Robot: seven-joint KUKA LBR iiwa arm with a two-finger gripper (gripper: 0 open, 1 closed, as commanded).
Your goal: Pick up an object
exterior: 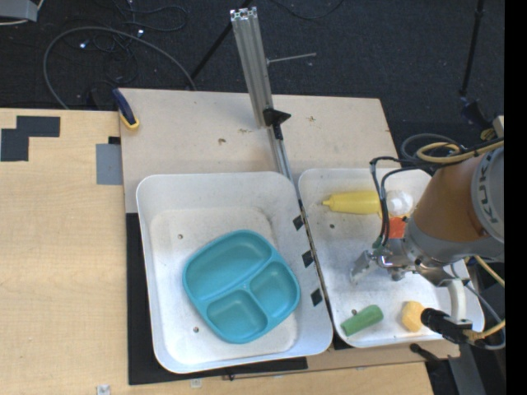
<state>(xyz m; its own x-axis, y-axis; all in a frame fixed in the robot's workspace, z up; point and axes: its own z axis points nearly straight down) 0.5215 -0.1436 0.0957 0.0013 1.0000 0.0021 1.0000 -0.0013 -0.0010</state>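
A pale wooden bench (58, 245) fills the nine o'clock side of the camera view, marked with a few dark and grey rectangular patches, and a lighter board (247, 134) lies toward twelve o'clock under the two shallow white bins. Beyond the board the floor is black and strewn with looping cables (99, 39). A slanted aluminium post (254, 64) rises from the seam between the bins toward twelve o'clock, and a blue-and-yellow handled tool (126, 109) rests at the board's ten o'clock corner. The left bin (156, 212) holds a turquoise divided plate (240, 285) with three compartments, lying flat near the bin's centre, toward its five o'clock side. The right bin (329, 303) holds the loose objects: a yellow squeeze bottle (352, 203) lying on its side at the bin's twelve o'clock end, a green cylinder (361, 320) at six o'clock, and a small yellow block (412, 315) just at three o'clock of the cylinder. The arm (453, 204), grey with its orange band, reaches in from three o'clock. Its gripper (372, 263) hangs low over the middle of the right bin, its metal fingers (361, 264) pointing toward nine o'clock and slightly parted, with nothing seen between them. The bottle lies at twelve o'clock of the gripper and the cylinder at six o'clock, both apart from it. A white object and an orange one sit beside the wrist, too hidden to name.
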